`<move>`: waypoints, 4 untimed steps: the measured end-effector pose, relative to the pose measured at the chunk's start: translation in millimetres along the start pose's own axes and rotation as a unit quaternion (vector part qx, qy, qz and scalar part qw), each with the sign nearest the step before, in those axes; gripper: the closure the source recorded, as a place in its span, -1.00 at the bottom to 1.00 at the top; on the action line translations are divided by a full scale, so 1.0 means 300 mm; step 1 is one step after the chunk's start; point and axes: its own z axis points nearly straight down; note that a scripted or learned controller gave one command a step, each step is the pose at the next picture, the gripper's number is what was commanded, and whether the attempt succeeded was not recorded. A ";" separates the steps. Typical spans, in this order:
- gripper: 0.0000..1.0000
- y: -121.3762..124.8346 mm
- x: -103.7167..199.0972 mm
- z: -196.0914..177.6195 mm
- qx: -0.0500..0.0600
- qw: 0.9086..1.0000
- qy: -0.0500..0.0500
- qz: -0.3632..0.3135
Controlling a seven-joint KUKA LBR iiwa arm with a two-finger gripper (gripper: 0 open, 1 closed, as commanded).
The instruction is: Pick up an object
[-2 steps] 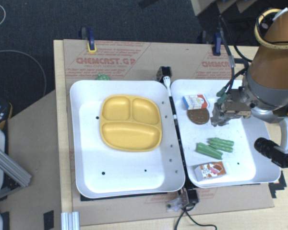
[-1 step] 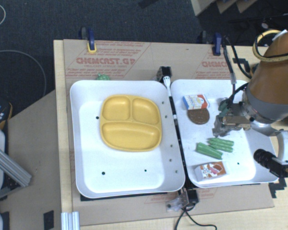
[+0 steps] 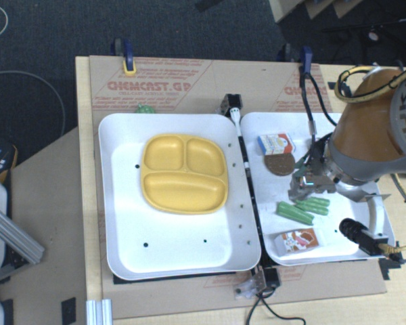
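Since the task names no particular object, the likeliest target is whichever thing lies closest to the gripper (image 3: 304, 188), and that is the green pods (image 3: 298, 213), a small bundle of toy bean-like sticks on the floor of the right bin (image 3: 265, 193).

The gripper hangs just above the pods' right-hand end as the view shows it, so the bundle's middle lies a little down and to the view's left of the claw. From this slant I cannot tell whether the claw touches the pods or sits just over them, nor whether it is released or clenched. Nothing can be seen held in it.

The pods' long axis runs roughly across the bin, left to right in the view and dipping slightly toward the right. My judgement is that a grasp should close across that axis, at the narrow width, after a small shift toward the bundle's middle. A closure on the very end would probably let the sticks pivot or slip out.

Taking the pods as the mark, a brown disc (image 3: 281, 164) sits up-view of them, just past the gripper, and a small carton (image 3: 275, 143) lies farther the same way. A red-and-white packet (image 3: 298, 240) lies just beside them on the down-view side. A yellow divided plate (image 3: 185, 173) is well apart to the view's left, in the left bin (image 3: 122, 202).
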 end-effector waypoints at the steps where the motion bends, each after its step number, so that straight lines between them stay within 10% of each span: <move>1: 1.00 -0.008 0.221 -0.099 -0.004 1.000 0.000 -0.005; 2: 1.00 -0.064 0.440 -0.238 -0.004 1.000 0.000 -0.003; 3: 1.00 -0.061 0.395 -0.624 -0.010 1.000 0.000 -0.002; 4: 1.00 -0.068 0.778 -0.506 -0.001 1.000 0.000 -0.005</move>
